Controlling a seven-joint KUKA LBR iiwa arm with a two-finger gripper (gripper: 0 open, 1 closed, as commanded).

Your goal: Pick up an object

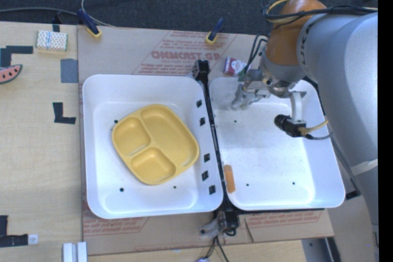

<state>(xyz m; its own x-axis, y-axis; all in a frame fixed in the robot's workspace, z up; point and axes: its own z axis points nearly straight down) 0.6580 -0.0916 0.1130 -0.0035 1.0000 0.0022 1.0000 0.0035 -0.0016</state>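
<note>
The yellow divided plate (155, 143), lying flat in the left bin (101, 193) well apart from the hand (242, 97) over the right bin (307, 193), appears light, rigid and slick, best gripped at its raised rim; hand state cannot be determined.

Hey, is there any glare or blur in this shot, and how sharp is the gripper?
Camera view: even lighting, soft shadows; the white right bin looks bright but keeps its specks; the yellow tray is crisp; the gripper is slightly soft, finger detail hard to resolve.
</note>
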